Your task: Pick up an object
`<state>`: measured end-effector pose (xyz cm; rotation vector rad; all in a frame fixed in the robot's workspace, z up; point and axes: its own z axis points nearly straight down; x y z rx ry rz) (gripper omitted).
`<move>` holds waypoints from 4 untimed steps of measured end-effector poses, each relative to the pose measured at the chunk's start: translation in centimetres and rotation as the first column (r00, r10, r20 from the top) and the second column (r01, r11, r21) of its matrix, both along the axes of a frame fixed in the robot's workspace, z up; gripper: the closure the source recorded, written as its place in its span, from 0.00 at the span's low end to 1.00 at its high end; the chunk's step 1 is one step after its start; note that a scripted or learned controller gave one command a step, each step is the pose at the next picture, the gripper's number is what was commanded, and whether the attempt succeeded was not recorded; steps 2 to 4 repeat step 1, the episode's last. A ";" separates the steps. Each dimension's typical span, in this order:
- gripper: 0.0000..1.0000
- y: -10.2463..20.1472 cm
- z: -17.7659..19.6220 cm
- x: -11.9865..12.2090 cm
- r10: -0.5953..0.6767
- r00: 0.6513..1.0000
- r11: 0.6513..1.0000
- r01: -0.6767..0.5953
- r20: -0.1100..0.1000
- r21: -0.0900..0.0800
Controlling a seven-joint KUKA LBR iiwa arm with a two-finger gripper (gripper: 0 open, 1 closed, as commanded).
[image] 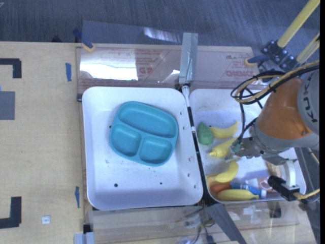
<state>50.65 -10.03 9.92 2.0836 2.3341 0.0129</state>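
A: Two white bins sit side by side on the table. The left bin carries a blue divided plate, tilted a little in the frame.

B: And the right bin?

A: Several small things in it. A green lump near the divider, a yellow banana just beside it, a yellow squeeze bottle below those, another yellow piece lower down, then an orange-red item, a long yellow item and a white and blue tube along the near wall.

B: Claw position?

A: The claw is low in the right bin, at the right-hand end of the yellow squeeze bottle. The tip seems to touch it or sit just beside it; contact not confirmed. The arm's orange band covers the bin's right part.

B: Clenched or released?

A: Cannot tell.
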 end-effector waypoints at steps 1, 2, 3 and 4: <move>1.00 5.4 11.1 -2.3 -0.175 0.985 0.985 0.175 -0.009 0.005; 1.00 5.4 11.1 -2.3 -0.175 0.985 0.985 0.175 -0.009 0.005; 1.00 5.4 11.1 -2.3 -0.175 0.985 0.985 0.175 -0.009 0.005; 1.00 5.4 11.1 -2.3 -0.175 0.985 0.985 0.175 -0.009 0.005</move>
